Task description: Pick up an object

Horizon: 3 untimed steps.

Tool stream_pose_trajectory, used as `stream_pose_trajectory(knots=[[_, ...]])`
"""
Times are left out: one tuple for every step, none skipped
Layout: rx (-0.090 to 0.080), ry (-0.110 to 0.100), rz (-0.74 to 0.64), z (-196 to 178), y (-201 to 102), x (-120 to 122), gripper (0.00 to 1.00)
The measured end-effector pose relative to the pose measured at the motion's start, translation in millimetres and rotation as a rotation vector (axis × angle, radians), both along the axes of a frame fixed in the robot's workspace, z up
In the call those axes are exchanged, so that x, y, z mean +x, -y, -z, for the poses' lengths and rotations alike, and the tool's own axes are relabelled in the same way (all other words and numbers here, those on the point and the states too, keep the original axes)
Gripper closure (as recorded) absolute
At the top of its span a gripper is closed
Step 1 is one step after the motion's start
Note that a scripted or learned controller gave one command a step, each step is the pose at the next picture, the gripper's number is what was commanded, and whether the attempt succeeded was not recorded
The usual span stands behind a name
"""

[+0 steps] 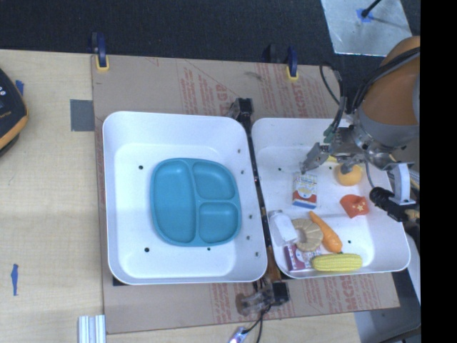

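My gripper [330, 163] hangs over the back part of the right bin [275, 138], open, with its fingers spread and nothing held between them. One fingertip [307, 166] points down-left just above a small white carton [305, 190]. A yellow-orange fruit [350, 175] lies partly under the gripper's right side. Nearer the front lie a red pepper [354, 205], a carrot [325, 233], a corn cob [337, 263], a tan round biscuit [308, 234], a white bottle [283, 227] and a red packet [295, 257].
The left bin [118, 191] holds a blue divided plate [195, 200]. The grey arm with its orange band [389, 95] comes in from the right above the right bin's far corner. A black clamp [243, 108] sits where the bins meet at the back.
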<state>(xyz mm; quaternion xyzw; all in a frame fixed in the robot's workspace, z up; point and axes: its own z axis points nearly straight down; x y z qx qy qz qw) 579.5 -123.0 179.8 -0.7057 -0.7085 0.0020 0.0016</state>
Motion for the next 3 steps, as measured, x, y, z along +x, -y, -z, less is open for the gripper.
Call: stream_pose_trajectory(knots=[[0.000, -0.001, -0.001, 89, -5, -9, 0.00], [-0.002, -0.001, -0.004, 78, -4, -9, 1.00], [0.001, 0.001, -0.002, -12, -45, -72, 1.00]])
